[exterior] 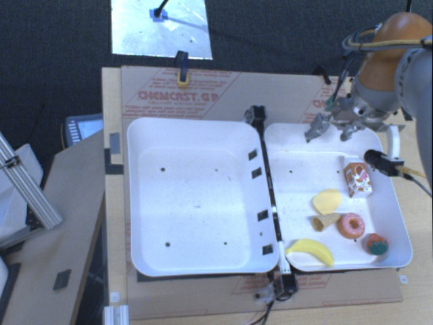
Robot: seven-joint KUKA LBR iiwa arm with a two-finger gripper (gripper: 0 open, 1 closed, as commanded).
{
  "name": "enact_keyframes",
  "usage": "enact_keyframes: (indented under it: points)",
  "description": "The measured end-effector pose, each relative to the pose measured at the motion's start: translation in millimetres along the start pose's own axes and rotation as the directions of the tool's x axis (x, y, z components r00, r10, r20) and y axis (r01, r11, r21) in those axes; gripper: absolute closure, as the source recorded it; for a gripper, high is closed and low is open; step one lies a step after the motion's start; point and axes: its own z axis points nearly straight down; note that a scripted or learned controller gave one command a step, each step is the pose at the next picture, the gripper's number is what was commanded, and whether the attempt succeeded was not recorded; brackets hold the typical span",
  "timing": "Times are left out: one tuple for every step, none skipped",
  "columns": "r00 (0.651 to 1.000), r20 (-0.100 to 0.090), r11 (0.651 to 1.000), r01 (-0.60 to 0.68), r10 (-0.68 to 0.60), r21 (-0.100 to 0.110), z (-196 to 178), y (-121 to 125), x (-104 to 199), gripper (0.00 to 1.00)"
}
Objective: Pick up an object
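In right bin [291, 175]: curved banana [311, 251]

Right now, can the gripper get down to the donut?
Probably yes. The gripper hangs over the right bin's far edge, nothing between its fingers; the donut lies uncovered, though the cone sits close beside it.

The grey metal arm [413, 80] is wearing a rounded orange band [399, 36] above its wrist, thin dark cables [365, 39] are looping beside that band, and its two-finger gripper [331, 128] is showing dull grey metal jaws below a darker wrist block.
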Motion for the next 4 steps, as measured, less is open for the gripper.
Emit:
enact_keyframes:
  points:
    - [1.0, -0.002, 1.0, 0.005, -0.005, 0.007, 84, -1, 57, 0.0]
    - [1.0, -0.001, 1.0, 0.007, -0.007, -0.016, -87, 4, 103, 0.0]
    - [1.0, 0.0, 1.0, -0.003, 0.003, 0.006, -17, -10, 100, 0.0]
    - [1.0, -0.001, 1.0, 0.005, -0.005, -0.011, -128, 3, 131, 0.0]
